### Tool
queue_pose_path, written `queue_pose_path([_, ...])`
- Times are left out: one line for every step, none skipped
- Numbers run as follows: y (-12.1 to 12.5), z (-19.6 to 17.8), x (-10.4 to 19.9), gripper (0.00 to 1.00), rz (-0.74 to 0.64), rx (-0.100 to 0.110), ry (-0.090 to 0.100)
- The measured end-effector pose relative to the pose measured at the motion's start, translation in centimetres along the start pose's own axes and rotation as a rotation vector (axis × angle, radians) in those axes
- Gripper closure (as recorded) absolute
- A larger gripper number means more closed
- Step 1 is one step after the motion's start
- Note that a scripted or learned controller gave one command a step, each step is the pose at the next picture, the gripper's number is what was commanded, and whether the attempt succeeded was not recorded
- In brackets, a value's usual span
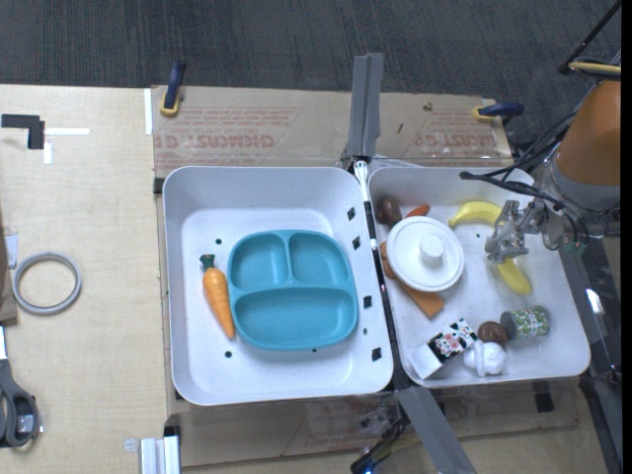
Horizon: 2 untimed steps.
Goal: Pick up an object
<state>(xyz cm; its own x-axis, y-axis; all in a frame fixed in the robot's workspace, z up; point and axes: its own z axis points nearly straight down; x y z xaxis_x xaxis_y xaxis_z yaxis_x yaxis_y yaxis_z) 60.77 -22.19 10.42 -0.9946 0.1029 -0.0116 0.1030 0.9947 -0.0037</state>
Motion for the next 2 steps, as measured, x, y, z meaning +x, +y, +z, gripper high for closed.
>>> queue_pose_path([0.0,0.0,0.0,0.00,0.000,0.000,0.000])
queue_pose_path([0.0,-1.1,-0.2,1.00,-0.001,0.002,-0.006])
